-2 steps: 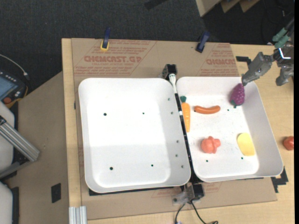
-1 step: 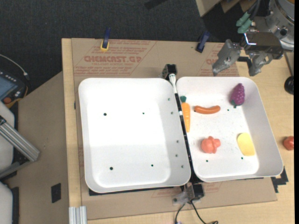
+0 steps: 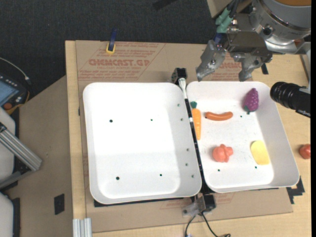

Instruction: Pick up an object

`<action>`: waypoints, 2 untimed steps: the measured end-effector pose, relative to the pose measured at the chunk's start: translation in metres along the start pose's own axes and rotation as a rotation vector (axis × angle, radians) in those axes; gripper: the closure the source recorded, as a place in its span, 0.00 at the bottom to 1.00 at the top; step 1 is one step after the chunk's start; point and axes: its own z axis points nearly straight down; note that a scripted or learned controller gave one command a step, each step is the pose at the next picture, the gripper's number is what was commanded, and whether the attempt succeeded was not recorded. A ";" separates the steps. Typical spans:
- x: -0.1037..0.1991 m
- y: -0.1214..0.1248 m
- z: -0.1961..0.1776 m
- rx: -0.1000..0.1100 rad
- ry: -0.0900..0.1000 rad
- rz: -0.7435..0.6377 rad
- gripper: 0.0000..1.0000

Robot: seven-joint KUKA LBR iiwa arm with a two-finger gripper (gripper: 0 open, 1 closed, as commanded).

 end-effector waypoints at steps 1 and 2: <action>0.125 0.000 0.003 0.004 0.001 -0.005 0.00; 0.122 0.000 0.114 0.019 -0.009 0.011 0.00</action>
